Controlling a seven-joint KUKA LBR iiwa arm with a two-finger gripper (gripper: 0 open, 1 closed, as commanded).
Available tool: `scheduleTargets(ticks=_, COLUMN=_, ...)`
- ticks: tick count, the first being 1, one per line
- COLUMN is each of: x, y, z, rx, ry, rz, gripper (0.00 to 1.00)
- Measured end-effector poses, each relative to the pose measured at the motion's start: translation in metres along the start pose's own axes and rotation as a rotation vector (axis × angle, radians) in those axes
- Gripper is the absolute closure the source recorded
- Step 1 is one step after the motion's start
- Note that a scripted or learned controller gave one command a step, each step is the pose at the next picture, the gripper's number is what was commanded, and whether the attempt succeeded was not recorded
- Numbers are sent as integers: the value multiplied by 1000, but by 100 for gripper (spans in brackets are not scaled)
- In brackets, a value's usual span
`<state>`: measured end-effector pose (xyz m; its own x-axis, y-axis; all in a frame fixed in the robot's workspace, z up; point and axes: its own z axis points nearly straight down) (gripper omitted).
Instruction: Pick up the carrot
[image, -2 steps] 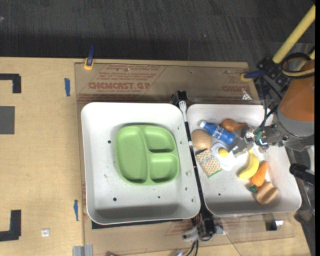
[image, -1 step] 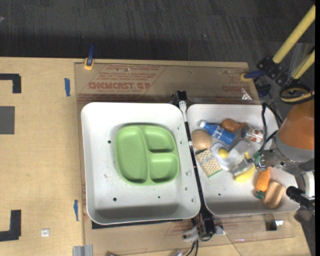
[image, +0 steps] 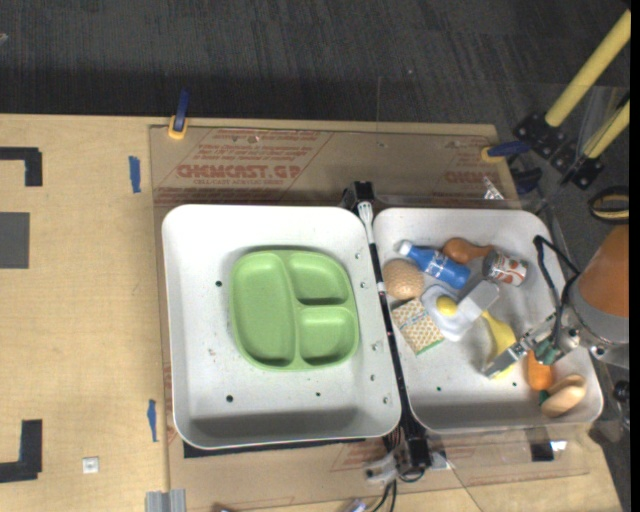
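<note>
Carrot (image: 539, 375), small and orange with a green top, lies in the right bin (image: 470, 390) near its right wall. Arm (image: 610, 290) reaches in from the right, its claw (image: 548, 345) just above the carrot; its grip cannot be told.

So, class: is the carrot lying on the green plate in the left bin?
No. The carrot lies in the right bin, near its lower right corner, while the green plate sits in the left bin.

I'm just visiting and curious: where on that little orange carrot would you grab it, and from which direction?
Probably across the carrot's orange middle, coming straight down. It lies small and low by the right bin's near right corner, with a tan egg-like piece touching one side, so its free flanks look easiest.
</note>
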<state>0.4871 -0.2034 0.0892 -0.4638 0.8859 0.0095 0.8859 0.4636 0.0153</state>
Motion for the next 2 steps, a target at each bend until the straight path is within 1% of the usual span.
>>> scheduleTargets(ticks=1, x=-7, y=0, z=-13, rx=-9, ry=-27, rz=6, gripper=100)
scheduleTargets(ticks=2, x=66, y=70, z=-78, rx=8, ry=-12, rz=-64, gripper=100)
